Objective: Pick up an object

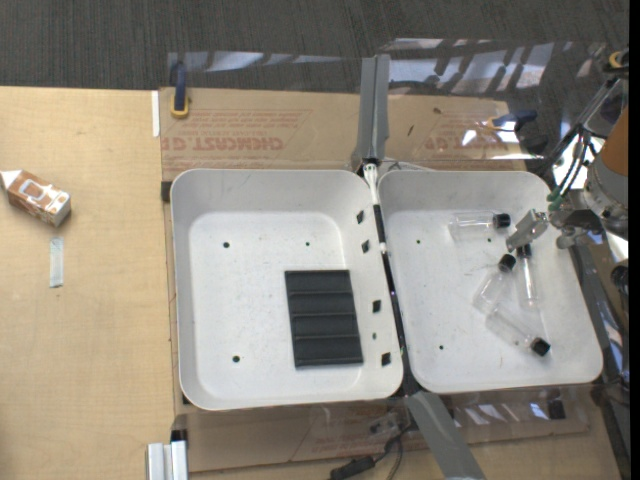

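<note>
2 white bins sit side by side on the tabletop [90, 368]. The left bin [200, 268] holds a black ribbed block [323, 318], lying flat a little right of the bin's middle.

The right bin [440, 358] holds several clear plastic vials [505, 303] with black caps, scattered in its right half. 1 vial [470, 228] lies near the upper middle, with a black cap [501, 221] just beside it. 2 or 3 more overlap lower down; how many exactly is hard to tell, since they are see-through. 1 of these ends in a black cap [540, 347] near the bin's lower right corner.

The arm [610, 168] reaches in from the right edge. Its claw [527, 230] hangs over the right bin's upper right part, just above the vials, with another black cap [507, 262] close below it. Whether the claw is spread or closed cannot be told, and nothing is seen in its grip.

On the bare tabletop far left lies a small orange and white carton [38, 199], with a pale strip [56, 265] just below it.
</note>
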You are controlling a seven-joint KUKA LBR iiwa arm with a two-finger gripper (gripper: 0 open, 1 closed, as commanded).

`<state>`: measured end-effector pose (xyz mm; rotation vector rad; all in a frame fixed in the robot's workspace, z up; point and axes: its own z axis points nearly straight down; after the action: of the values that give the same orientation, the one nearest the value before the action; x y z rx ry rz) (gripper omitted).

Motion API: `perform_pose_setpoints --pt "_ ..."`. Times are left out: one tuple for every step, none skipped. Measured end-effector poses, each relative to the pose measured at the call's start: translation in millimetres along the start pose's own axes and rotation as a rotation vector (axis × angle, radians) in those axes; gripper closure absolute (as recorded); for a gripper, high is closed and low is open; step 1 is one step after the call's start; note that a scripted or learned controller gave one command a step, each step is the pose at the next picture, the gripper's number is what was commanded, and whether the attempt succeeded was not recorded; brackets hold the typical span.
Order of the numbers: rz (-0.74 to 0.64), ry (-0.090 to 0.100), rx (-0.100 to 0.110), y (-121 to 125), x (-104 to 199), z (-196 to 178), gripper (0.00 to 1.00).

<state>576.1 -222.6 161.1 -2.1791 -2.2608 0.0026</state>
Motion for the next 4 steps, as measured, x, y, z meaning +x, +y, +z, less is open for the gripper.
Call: perform_pose_setpoints --pt "-0.034 0.0 -0.001 -11.7 18.5 69.9 0.0" --pt "-0.032 0.0 0.0 -12.0 17.8 61.2 1.0" --pt "0.021 -0.001 -0.001 24.0 35.2 -44.3 1.0" --pt "0.032 0.0 0.001 25.0 82.8 -45.6 1.0"
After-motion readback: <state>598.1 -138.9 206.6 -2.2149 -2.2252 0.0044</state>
